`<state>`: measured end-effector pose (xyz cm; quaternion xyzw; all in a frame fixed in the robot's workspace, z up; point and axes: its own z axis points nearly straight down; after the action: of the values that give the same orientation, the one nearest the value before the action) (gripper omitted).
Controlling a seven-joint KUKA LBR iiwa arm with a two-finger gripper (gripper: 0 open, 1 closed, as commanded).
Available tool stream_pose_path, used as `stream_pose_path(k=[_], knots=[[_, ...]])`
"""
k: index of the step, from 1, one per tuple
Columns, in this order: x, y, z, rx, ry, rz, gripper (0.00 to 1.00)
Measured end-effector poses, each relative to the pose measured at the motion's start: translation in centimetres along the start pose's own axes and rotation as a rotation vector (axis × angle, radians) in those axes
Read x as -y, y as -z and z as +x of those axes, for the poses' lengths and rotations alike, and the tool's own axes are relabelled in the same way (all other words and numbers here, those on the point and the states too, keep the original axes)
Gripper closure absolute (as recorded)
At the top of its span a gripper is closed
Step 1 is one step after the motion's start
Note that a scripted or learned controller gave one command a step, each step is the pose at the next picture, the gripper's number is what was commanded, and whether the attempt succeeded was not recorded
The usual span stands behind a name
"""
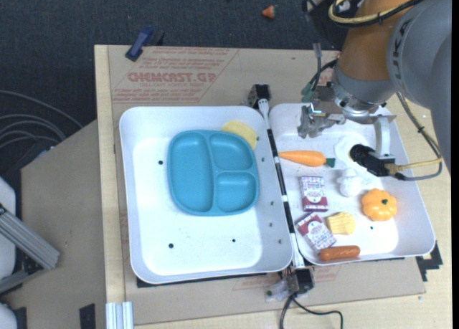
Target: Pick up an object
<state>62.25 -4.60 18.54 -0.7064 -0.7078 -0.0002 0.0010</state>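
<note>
Claw (315,121) at right bin's (409,238) far edge, arm overhead blocks it so can't tell its state; tabletop (179,69) is printed board, dark carpet (72,5) around.

Two shallow white bins sit side by side: the left bin (143,234) and the right bin (409,231). One blue divided plate (212,171). One carrot (303,157). One small pumpkin (379,204). Two red-and-white packets (313,193) (315,232). One sausage (338,253). One yellow ridged chip (341,223).
</note>
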Motion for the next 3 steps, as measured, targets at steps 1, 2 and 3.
stream_pose_path(k=[1, 2, 3], knots=[[-2.2, 3.8, 5.2, 0.001, 0.000, -0.002, 1.00], [-2.1, 3.7, 5.1, 0.002, -0.001, -0.001, 0.00], [-4.4, -0.1, 4.2, 0.003, -0.002, -0.002, 0.00]])
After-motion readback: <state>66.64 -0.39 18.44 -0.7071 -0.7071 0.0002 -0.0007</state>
